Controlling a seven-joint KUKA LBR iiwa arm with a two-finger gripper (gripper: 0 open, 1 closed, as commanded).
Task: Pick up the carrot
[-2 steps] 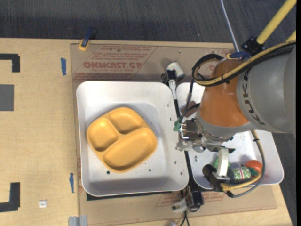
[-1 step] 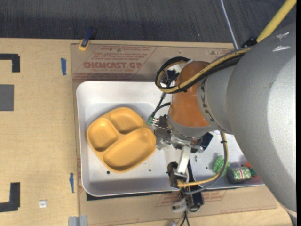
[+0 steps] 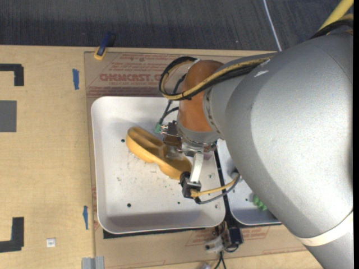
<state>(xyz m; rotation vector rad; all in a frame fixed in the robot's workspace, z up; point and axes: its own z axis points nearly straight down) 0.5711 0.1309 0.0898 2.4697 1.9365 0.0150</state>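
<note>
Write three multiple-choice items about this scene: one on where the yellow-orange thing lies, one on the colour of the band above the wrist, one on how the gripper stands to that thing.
1. Where does the yellow-orange thing lie?
A. In the left bin
B. On the cardboard outside the bins
C. On the dark floor

2. What colour is the band above the wrist?
A. Blue
B. Green
C. Orange

3. How does the gripper stand to the yellow-orange thing?
A. Far off over the floor
B. Right over its right end
C. Over the cardboard at the left edge

Answers: 1 A, it rests on the white floor of the left bin. 2 C, the band is orange. 3 B, the gripper covers that end of it.
</note>
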